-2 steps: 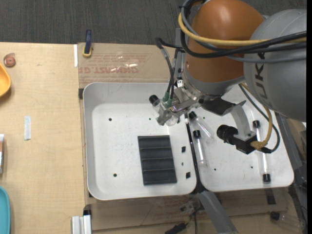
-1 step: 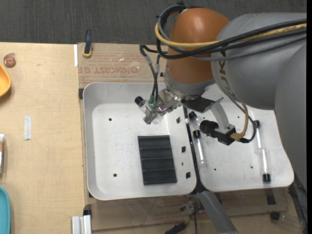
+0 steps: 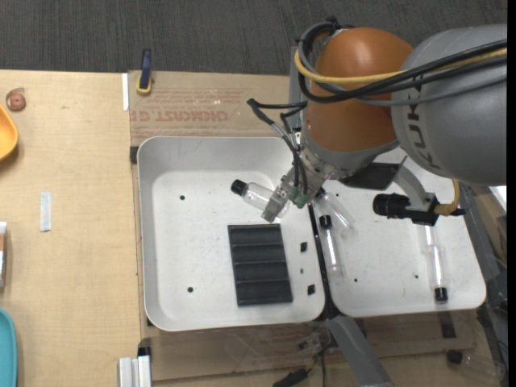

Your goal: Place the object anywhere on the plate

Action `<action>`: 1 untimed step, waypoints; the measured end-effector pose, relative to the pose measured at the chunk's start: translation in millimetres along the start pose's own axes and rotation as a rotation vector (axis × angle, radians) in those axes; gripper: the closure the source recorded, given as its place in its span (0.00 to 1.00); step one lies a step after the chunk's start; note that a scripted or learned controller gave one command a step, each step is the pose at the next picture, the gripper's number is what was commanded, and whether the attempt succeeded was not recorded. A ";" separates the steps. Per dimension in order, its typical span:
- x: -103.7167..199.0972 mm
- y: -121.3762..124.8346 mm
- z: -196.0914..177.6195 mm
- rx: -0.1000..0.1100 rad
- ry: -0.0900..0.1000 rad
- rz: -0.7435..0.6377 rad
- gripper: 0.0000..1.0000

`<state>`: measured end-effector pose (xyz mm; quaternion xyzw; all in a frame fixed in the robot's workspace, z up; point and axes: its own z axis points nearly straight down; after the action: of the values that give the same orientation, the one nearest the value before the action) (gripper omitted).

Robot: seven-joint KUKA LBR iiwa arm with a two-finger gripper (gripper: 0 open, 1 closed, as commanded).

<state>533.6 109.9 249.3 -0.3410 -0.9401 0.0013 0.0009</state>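
Camera view, metal gripper (image 3: 284, 200) at clear tube (image 3: 251, 192), grip unclear, above ribbed black rectangular plate (image 3: 260, 264)

Up top you've got dark grey carpeted floor (image 3: 161, 14) running behind the counter's far edge. Your counter (image 3: 64, 176) is pale wood, evenly lit, no hard shadows. A brown cardboard sheet (image 3: 201, 107) with reversed red lettering lies along the far edge, a blue clamp (image 3: 145, 69) pinning its left corner. Near the counter's front edge you see metal framing (image 3: 359, 353).
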 end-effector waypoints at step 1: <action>-28.0 6.2 58.5 -0.002 0.000 -0.289 1.00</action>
<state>558.9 96.5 190.8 -0.2021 -0.9794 0.0004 0.0006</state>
